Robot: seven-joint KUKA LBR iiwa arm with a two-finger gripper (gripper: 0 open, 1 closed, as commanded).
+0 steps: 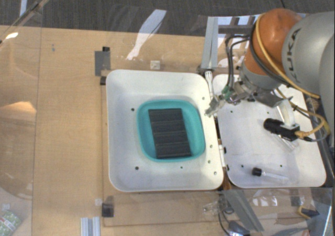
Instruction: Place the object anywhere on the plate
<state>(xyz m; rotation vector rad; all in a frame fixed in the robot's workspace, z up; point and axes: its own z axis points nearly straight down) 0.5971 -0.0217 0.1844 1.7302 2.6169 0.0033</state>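
Camera view: dark ribbed rectangular slab lies flat on square teal plate, left and below the gripper; cannot tell its finger state.

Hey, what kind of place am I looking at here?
Probably a robotics lab test bench: a KUKA arm reaches over two white bins, one holding a teal plate with a dark ridged block, fenced by clear panels.

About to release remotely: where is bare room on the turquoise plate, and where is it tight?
The dark ribbed rectangular block fills the middle of the square turquoise plate. Bare strips run along its left and right rims, with thinner ones at top and bottom. It is crowded near the bin divider, where the gripper hangs.
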